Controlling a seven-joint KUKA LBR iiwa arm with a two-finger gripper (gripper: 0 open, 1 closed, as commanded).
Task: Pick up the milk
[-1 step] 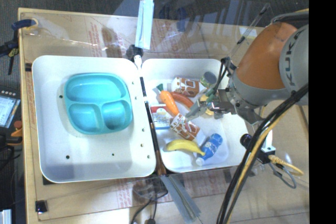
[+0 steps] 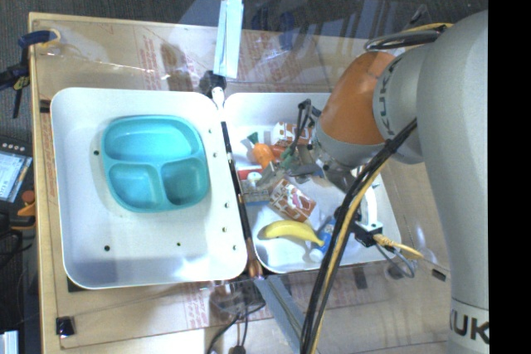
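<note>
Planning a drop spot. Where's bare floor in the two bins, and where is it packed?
Left bin: bare white floor in front of the teal divided tray and along its left side. Right bin: crowded; the banana, small cartons and packets sit close under the arm. Only a thin strip shows by the banana.

Teal divided tray [image 2: 155, 162] in left bin [image 2: 75, 253], banana [image 2: 290, 231] in right bin [image 2: 286, 261]

We see the small white milk carton with red patterned print [image 2: 291, 200] lying tipped on its side in the right bin. It rests among other items, just above the banana and near the bin's middle.
</note>
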